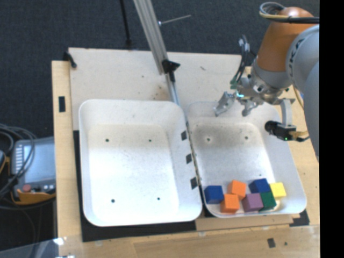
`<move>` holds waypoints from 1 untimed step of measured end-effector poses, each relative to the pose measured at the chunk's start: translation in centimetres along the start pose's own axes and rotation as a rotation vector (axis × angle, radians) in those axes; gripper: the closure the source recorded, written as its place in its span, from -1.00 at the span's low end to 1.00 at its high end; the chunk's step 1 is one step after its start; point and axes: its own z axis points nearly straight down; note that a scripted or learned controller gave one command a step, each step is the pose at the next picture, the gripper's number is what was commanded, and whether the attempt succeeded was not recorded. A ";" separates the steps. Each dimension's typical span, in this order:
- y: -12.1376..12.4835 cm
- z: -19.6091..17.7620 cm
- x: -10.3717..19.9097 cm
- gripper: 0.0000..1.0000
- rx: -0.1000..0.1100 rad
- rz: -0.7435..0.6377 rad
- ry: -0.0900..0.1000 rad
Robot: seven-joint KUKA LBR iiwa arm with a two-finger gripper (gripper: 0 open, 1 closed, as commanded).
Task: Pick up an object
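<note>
Blocks (247,195) clustered, jaws (235,106) apart.

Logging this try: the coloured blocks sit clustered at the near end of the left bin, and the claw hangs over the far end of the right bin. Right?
Not quite. The camera view shows the coloured blocks clustered at the near end of the right bin, not the left bin. The claw does hang over the right bin's far end.

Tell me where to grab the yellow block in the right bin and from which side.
Take the yellow block from straight above, probably across its near and far faces. The green block and a blue block crowd its left, and the bin wall sits close on its right. The tool hangs over the bin's far end.
</note>
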 end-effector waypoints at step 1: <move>0.1 -0.3 -0.1 -1.00 -0.004 -0.002 -0.003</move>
